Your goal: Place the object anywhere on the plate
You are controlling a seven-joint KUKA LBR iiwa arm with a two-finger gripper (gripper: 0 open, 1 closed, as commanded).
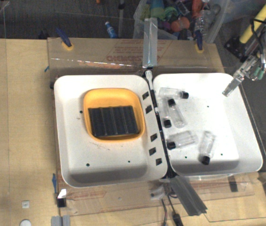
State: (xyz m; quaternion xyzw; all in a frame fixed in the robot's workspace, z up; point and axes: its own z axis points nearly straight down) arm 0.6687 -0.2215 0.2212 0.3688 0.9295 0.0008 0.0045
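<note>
White plastic bins sit side by side on my bench, and I look down on them at a slant. In the left bin I see an orange plate with rounded corners. On the plate lies a dark ribbed block, which covers most of its middle and lower part.

In the right bin I count four small clear bottles with black caps. One bottle lies near the bin's 11 o'clock corner, its cap pointing toward 3 o'clock. A second bottle lies just below it, tilted, and the two seem to touch, though their clear plastic makes the edges hard for me to separate. A third bottle lies at about 7 o'clock in the bin, cap toward 9 o'clock, near the divider between the bins. The fourth bottle is just beside the third, at about 6 o'clock, with its cap at the lower end.

My gripper hangs over the bin's 2 o'clock corner, well apart from every bottle and with nothing between its fingers. I see one pale slim tip pointing toward 7 o'clock, but whether the fingers are spread or pressed together I cannot tell. No bottle is on the plate.
</note>
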